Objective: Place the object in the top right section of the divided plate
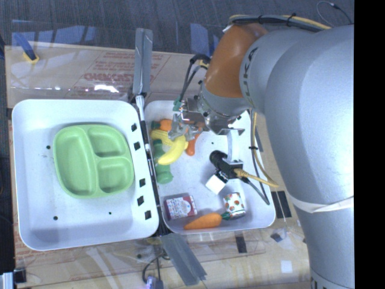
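So the grey arm (301, 101) reached over the right bin (264, 212). The left bin (30, 221) held the green divided plate (93, 160), all sections bare. The gripper (180, 127) was low above the yellow banana (170, 152); open or closed, I cannot tell. Nearby were a carrot (203, 221), a red packet (180, 206) & a small can (234, 205).
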`<state>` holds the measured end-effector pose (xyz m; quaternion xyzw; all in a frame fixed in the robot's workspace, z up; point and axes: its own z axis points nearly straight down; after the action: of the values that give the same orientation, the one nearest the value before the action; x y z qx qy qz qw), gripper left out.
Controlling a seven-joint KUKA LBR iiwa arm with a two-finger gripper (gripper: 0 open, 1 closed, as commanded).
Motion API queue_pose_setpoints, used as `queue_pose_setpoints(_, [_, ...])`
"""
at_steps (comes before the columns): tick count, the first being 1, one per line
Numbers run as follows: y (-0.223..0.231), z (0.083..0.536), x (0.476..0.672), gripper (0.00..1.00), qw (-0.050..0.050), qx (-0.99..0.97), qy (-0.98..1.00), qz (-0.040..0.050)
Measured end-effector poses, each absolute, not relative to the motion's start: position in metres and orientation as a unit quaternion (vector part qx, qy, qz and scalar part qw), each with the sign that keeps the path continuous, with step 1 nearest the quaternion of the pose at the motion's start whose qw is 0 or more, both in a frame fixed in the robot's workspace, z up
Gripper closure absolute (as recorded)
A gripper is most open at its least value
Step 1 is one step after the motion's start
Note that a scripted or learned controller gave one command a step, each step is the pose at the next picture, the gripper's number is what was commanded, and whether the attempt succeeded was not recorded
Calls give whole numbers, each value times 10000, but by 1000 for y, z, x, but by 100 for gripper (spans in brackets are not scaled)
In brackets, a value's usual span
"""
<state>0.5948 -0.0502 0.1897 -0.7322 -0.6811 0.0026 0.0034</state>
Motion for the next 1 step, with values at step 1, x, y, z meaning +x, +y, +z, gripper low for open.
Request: queue_pose_setpoints(1, [-49, 198, 595, 100, 50, -7292, -6843, 43])
